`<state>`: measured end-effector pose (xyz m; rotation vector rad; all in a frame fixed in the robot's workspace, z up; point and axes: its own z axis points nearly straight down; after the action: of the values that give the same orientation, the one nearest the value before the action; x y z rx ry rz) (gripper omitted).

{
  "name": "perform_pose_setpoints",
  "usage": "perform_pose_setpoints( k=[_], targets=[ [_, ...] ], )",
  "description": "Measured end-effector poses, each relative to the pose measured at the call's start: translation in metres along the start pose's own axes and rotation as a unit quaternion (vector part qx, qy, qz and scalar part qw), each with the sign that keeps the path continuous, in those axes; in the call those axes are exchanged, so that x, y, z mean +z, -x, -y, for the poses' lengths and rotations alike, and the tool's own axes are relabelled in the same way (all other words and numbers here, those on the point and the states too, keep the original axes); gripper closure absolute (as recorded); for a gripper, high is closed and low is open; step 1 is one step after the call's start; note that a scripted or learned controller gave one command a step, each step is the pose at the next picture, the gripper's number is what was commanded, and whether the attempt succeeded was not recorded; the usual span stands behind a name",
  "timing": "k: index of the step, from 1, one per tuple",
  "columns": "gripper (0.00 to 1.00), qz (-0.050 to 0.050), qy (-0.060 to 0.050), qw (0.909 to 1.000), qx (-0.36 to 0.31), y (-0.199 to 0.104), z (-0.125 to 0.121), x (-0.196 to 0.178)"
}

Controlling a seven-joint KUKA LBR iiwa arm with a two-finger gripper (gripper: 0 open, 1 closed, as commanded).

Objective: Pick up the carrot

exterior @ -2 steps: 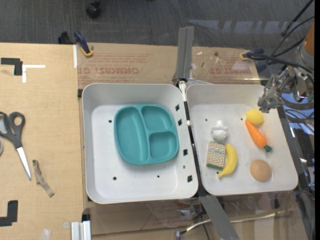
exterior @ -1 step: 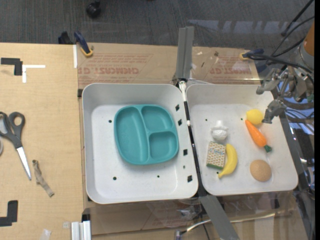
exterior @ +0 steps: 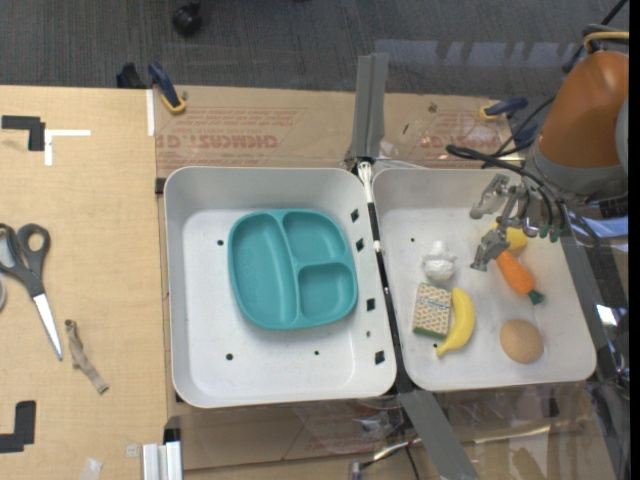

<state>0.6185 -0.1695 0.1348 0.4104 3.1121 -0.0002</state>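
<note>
The carrot [exterior: 518,275] is orange with a dark green stub end and lies tilted in the right bin [exterior: 570,368], near its right side. My gripper [exterior: 497,230] hangs just above and left of the carrot's upper end, with one metal finger [exterior: 487,249] reaching down beside it. A small yellow piece [exterior: 516,236] shows right at the gripper, above the carrot. Nothing shows between the fingers.
The right bin also holds a banana [exterior: 458,322], a checkered sponge block [exterior: 432,310], a small white object [exterior: 438,265] and a brown egg [exterior: 521,341]. A teal divided plate [exterior: 293,268] lies in the left bin [exterior: 190,298]. Scissors [exterior: 35,278] rest on the bench at left.
</note>
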Motion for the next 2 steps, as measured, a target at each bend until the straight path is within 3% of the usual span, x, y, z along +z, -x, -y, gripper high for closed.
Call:
perform_pose_setpoints(
  k=[1,2],
  targets=[
    [0.0,0.001,0.0,0.9998,-0.022,-0.025,0.026,0.041],
    [1.0,0.005,0.0,0.9997,-0.024,-0.023,0.025,0.03]
  ],
)
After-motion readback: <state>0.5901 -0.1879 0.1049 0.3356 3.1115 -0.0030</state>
